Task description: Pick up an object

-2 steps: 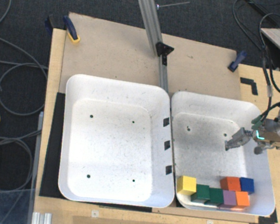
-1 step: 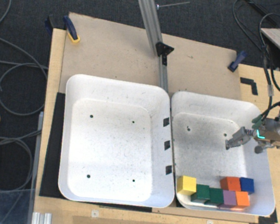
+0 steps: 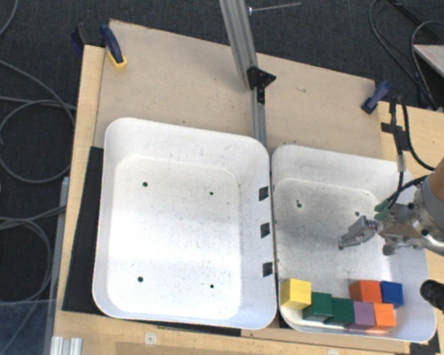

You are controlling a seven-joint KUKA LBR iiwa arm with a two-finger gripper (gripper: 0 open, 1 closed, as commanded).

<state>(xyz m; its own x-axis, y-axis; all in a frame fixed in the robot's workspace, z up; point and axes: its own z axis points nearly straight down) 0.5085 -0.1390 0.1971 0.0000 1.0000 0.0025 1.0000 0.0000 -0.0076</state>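
Observation:
Several small blocks lie along the near edge of the right bin (image 3: 333, 159): a yellow block (image 3: 298, 292), a green block (image 3: 320, 305), a darker green block (image 3: 343, 310), a purple block (image 3: 364, 315), an orange block (image 3: 385, 315), a red-orange block (image 3: 369, 290) and a blue block (image 3: 392, 291). My gripper (image 3: 372, 241) hangs over the right bin's middle right, above and behind the blocks. It is open, its two grey fingers spread apart with nothing between them.
The left bin (image 3: 112, 140) sits beside the right one, with a slanted metal pole (image 3: 244, 30) rising behind the seam between them. Blue clamps (image 3: 113, 45) hold the board's far corners. Cables run along the right side.

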